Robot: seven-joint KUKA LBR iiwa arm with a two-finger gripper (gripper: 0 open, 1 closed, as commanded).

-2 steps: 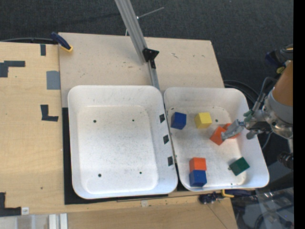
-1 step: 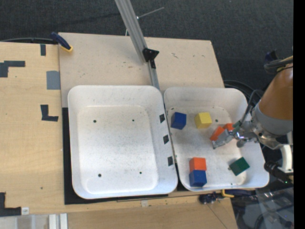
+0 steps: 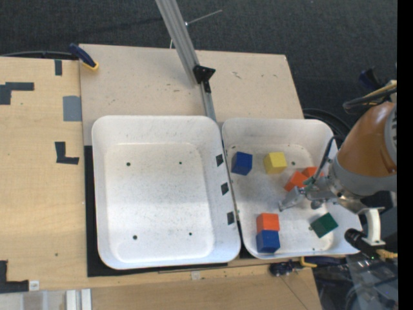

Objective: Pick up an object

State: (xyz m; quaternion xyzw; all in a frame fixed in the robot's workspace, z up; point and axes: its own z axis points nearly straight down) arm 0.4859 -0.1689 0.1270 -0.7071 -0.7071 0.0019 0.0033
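In the right bin (image 3: 319, 129) lie a blue cube (image 3: 242, 163), a yellow cube (image 3: 275, 162), an orange block (image 3: 298, 177), a green block (image 3: 324, 225), and an orange cube (image 3: 267, 222) touching a blue cube (image 3: 268, 241) near the front wall. My gripper (image 3: 302, 194) reaches in from the right, low over the bin floor, just below and beside the orange block. Its grey tip points left toward the bin's middle. Whether it touches the orange block is unclear.
The left bin (image 3: 103, 134) sits beside the right one, sharing a middle wall with black tabs. A slanted metal pole (image 3: 184, 41) rises behind the bins. The arm's orange band (image 3: 368, 144) hangs over the right bin's right rim.
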